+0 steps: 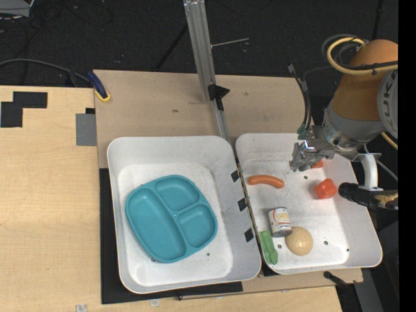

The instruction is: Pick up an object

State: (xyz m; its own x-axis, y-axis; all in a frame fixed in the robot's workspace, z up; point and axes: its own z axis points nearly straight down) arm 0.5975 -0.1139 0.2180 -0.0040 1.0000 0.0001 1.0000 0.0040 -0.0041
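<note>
Pincer (303, 159) above right bin (364, 255), finger spread unclear, near orange sausage (266, 181), nothing visibly held.

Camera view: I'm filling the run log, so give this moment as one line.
phase: approach | end effector: over right bin, holding nothing visible | right bin: sausage, orange block, can, ball | left bin: teal tray
</note>
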